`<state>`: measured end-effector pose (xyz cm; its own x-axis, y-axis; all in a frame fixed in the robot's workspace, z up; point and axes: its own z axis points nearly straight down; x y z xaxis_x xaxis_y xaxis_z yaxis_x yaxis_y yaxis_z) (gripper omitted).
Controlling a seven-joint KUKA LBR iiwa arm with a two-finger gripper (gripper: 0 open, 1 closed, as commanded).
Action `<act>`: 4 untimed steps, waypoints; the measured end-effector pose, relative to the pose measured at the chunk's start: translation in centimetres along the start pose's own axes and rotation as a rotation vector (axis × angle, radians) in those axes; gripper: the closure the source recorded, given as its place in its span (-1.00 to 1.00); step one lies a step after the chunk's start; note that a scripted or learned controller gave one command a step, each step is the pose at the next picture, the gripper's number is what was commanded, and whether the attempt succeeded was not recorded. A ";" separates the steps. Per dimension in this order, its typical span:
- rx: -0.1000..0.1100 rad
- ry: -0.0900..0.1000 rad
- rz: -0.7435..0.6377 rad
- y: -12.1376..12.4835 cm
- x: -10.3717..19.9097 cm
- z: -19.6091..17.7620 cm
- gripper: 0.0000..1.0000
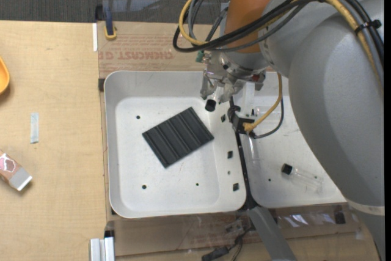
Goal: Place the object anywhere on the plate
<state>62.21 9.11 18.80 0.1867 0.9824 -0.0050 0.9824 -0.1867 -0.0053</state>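
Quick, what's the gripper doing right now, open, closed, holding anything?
Gripper: above the left bin's back edge; open or closed cannot be told.

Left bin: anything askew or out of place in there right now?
The dark ribbed plate lies rotated, corners not square to the left bin. A small clear object sits apart in the right bin, away from the gripper.
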 end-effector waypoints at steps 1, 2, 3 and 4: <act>-0.003 0.000 -0.116 2.9 4.7 -5.6 1.00; 0.000 0.000 -0.350 3.1 3.6 -1.6 1.00; 0.000 0.000 -0.461 3.1 3.6 1.8 1.00; -0.003 0.001 -0.477 3.1 3.8 -7.3 1.00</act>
<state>65.98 12.28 26.10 -0.2854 0.9584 -0.0020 0.9584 0.2854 -0.0037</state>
